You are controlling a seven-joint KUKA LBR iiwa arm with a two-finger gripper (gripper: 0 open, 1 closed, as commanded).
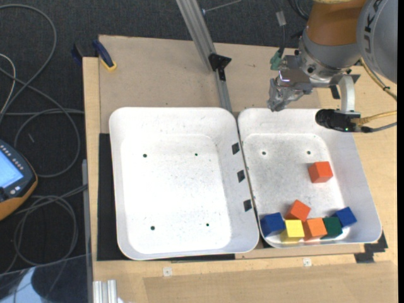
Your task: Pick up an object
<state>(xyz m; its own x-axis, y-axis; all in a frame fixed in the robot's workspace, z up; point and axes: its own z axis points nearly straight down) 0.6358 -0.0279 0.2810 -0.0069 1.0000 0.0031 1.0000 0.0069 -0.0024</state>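
Two shallow white bins sat side by side on the bench. The left bin (129, 131) had only dark specks and four small dots on its floor. The right bin (363, 188) held all the blocks: a lone orange block (320, 172) mid-floor toward the right wall, and a cluster along the near edge — blue block (272, 223), yellow block (294, 229), an orange one (300, 209) tilted behind them, another orange (314, 228), a green block (332, 226) and a second blue (345, 217), most touching their neighbours. The gripper (278, 103) hung over the far left corner of the right bin, well apart from every block, nothing between its fingers. Could not tell whether the claw was apart or together.
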